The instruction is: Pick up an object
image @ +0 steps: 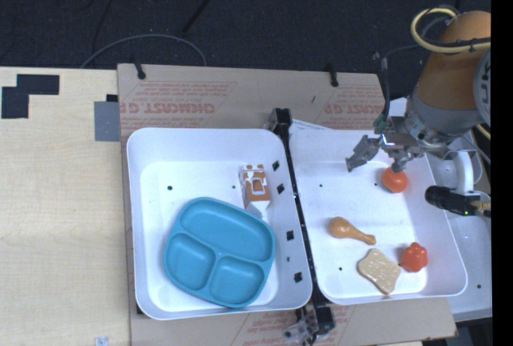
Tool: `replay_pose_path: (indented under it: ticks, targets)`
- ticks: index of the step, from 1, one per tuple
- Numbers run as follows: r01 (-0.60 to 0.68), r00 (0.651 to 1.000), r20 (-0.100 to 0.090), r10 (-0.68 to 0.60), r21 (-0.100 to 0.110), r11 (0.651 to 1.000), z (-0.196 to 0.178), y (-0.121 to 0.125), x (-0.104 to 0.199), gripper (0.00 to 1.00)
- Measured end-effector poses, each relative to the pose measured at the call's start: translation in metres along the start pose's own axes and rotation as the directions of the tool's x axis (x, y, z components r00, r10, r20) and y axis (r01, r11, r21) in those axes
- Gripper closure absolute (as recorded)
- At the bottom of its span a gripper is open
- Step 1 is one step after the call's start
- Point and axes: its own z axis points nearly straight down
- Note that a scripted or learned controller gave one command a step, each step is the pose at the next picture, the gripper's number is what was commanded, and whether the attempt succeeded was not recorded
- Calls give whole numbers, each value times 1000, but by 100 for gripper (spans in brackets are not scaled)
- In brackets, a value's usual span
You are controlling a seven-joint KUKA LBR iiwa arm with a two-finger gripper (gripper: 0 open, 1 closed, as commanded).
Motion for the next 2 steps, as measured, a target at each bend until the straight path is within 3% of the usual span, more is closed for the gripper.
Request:
replay_pose_path:
  ticks: [2]
  targets:
    - [1, 1000, 0, -1, -2, 1000, 110, -14, -3, 0]
